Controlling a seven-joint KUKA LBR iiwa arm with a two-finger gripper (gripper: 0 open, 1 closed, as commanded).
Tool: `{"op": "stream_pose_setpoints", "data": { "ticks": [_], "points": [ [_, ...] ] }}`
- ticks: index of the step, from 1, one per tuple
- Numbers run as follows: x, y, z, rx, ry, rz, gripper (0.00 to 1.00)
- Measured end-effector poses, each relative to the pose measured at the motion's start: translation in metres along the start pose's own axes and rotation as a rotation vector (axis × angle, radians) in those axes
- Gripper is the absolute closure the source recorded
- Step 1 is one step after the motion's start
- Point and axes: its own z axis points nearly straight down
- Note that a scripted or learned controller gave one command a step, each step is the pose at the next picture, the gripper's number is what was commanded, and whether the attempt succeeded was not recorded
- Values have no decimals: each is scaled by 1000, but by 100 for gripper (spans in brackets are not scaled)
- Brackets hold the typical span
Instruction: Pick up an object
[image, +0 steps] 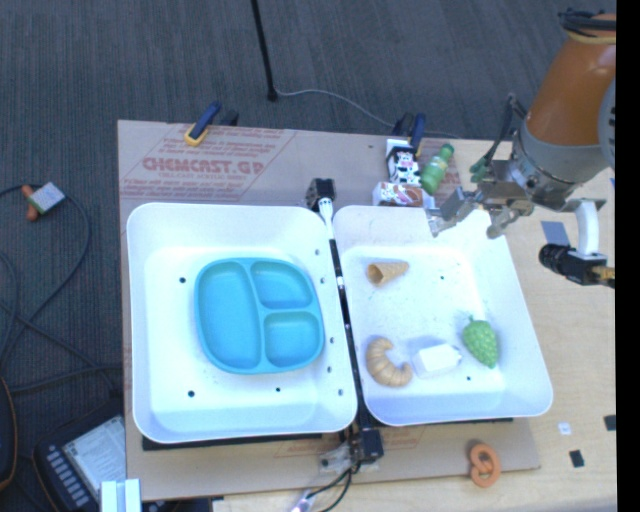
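hovers with gripper (468, 212) spread wide and bare at twelve o'clock of right bin (520, 300). looks light, stiff: cone (387, 271), best pinched across its middle.

A single fixed camera looks down on the bench from above, tilted rather than plumb, so the near rims of the two white bins sit low in the frame and the far rims higher. It stands far enough back to take in both bins whole: the left bin (170, 400) with its blue divided plate (262, 315) fills the lower left and centre, the right bin (520, 385) the lower right. Dark carpet (100, 60) spans the top and left edge. The arm (572, 100) enters at the upper right corner.
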Motion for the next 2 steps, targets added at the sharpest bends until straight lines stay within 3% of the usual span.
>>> {"op": "stream_pose_setpoints", "data": {
  "ticks": [1, 2],
  "points": [
    [39, 17, 182, -4, 0, 0, 0],
    [38, 17, 172, -6, -1, 0, 100]
  ]
}}
